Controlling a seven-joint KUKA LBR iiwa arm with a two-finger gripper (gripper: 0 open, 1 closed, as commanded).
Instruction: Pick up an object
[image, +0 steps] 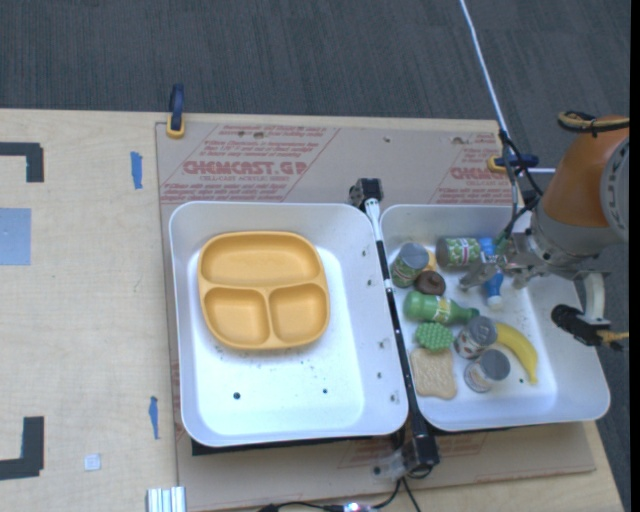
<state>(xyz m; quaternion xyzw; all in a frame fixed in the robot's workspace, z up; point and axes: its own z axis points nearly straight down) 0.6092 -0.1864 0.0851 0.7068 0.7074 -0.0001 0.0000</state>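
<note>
The right bin (575, 405) holds several small things. A green-labelled bottle (460, 250) lies at its back, and a tin can (408, 265) and a brown round piece (431, 283) lie near its left wall. A green bottle (440, 309), a green textured piece (434, 336), a slice of toast (433, 372), two small cans (478, 335) (487, 370) and a banana (520, 350) lie toward the front. My gripper (497, 272) is low in the back of this bin, just right of the green-labelled bottle, with a small blue piece (493, 291) right under it.
The left bin (190, 330) holds a yellow divided plate (264, 288). A black rail (385, 290) runs between the two bins. The arm's grey and orange body (585, 200) hangs over the right bin's back right corner. A white cable (485, 70) slants up from it.
</note>
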